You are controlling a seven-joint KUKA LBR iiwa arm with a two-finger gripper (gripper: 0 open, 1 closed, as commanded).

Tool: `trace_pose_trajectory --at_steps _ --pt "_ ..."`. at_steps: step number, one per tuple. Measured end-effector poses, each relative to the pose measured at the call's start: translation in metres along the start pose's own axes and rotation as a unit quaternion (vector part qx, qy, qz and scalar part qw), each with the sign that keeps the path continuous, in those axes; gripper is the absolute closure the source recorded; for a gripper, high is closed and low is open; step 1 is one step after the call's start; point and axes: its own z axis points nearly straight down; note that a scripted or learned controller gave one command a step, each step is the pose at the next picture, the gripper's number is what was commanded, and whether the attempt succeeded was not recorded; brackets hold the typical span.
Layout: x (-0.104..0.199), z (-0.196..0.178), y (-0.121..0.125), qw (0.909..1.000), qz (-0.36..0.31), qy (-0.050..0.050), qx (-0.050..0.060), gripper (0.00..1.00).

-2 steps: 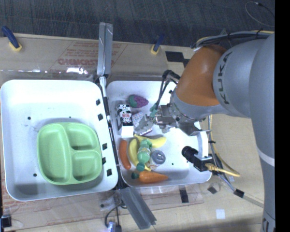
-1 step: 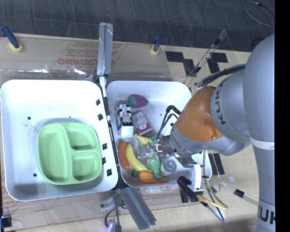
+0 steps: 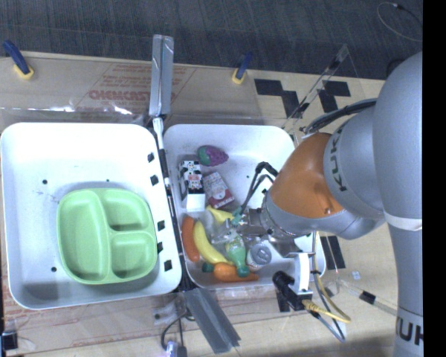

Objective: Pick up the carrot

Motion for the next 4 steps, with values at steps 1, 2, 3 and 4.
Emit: trace_pose_trajectory --at_steps 1,2,3,4 --pt "0.031 -0.001 -0.003 0.9897 -0.143 -0.002 -0.002 0.00" --pt "0.068 -0.170 -0.006 0.9933 -0.115 0.000 -0.001 0.00" --pt "0.134 -0.099 -0.015 0.9779 -0.209 0.000 0.002 0.00" --pt "0.079 -0.099 -0.009 0.9474 -0.320 0.000 0.002 0.00"
